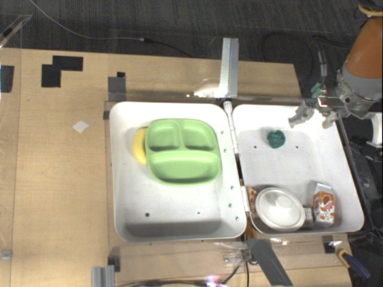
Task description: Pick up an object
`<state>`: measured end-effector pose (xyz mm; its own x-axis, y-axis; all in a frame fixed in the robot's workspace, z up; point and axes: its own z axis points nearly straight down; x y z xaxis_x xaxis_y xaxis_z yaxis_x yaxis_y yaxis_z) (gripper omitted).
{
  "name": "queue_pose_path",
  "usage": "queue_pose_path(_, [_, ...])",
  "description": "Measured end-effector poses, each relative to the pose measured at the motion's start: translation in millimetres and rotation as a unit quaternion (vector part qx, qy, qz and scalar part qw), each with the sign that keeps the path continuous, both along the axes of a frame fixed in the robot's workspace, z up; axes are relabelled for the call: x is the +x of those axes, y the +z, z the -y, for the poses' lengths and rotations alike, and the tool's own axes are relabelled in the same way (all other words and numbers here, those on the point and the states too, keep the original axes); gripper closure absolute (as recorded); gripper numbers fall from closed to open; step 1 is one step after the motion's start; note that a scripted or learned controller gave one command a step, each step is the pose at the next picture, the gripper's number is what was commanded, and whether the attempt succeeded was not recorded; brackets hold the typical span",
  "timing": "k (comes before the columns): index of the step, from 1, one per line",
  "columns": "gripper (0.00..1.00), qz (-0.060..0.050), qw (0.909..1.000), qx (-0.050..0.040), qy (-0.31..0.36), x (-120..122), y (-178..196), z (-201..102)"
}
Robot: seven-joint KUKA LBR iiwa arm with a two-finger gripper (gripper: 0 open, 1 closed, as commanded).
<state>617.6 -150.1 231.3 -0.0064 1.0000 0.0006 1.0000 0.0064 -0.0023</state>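
Observation:
My gripper hangs over the far right of the right bin, fingers spread open with nothing between them. A small teal lump lies on the bin floor a little to the gripper's left and nearer the camera. A white bowl sits at the bin's near edge, and a small brown and white carton stands to its right. In the left bin rests a green divided tray with a yellow object partly hidden under its left side.
A metal post rises at the back between the two bins. The arm's orange band and grey wrist stand at the right edge. Cables run along the dark floor behind the bench.

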Motion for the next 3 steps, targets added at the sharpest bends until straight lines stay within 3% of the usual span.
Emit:
queue_pose_path(1, [0.00,0.000,0.9990,0.0001,0.046,45.8,-87.8,-28.7])
queue_pose_path(2, [0.00,0.003,0.9882,-0.0009,0.153,40.4,32.9,-50.7])
queue_pose_path(3, [0.00,0.001,0.9908,0.0001,0.135,36.9,-133.5,-61.3])
